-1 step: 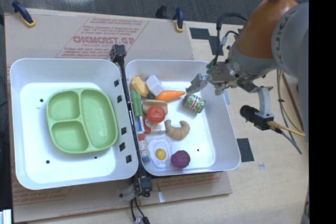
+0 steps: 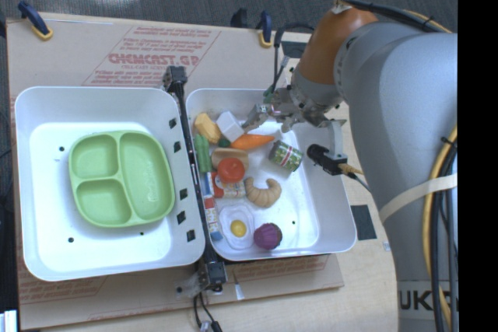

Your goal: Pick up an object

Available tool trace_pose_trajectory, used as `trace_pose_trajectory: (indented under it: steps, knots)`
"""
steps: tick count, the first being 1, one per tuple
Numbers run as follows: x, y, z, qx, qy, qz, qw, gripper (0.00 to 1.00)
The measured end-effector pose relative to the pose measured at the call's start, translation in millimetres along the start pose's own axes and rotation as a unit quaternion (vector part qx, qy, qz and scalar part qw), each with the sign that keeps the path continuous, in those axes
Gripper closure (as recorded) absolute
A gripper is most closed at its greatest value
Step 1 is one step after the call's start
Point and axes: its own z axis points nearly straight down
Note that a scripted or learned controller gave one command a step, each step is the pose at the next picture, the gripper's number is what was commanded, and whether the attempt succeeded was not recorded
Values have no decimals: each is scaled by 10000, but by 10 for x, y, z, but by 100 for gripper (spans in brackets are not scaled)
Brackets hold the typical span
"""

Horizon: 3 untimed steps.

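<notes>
1. Gripper (image 2: 261,117) hangs low over the far part of the right bin (image 2: 331,218), the arm (image 2: 389,89) coming in from the right with its orange band (image 2: 331,43) above the wrist.
2. Fingers: thin metal tips show near the white block (image 2: 229,124), but I cannot tell whether they are apart or together, and nothing is seen between them.
3. Step in hand, as I judge it: the approach before a grasp; no object is lifted yet.
4. Nearest things: the block just left of the tips, the carrot (image 2: 251,141) just below them, and the can (image 2: 285,155) below and to the right.
5. Further from the tips, towards the near wall: the tomato (image 2: 231,169), croissant (image 2: 264,192), egg (image 2: 238,228) and purple ball (image 2: 267,235).
6. Next move likely calls for settling on one object, probably the carrot or block, and lining the tips either side of it before closing.
7. Edges: the bin's far wall lies close behind the tips, and the divider (image 2: 187,159) to the left is crowded with the yellow piece (image 2: 206,127) and green stick (image 2: 202,155).
8. Open room: bare floor lies right of the croissant, well away from the tips; the left bin holds a green tray (image 2: 120,177).
</notes>
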Motion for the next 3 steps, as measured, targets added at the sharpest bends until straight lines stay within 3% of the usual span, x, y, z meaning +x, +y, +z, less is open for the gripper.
trace_pose_trajectory:
  steps: [1, 2, 3]
  knots:
    - [0, 10, -118, -8, -5, -22, 10000, 100]
    - [583, -721, -988, -9, 1, 1, 10000, 100]
    - [1263, -591, -1414, -13, 3, 5, 10000, 100]
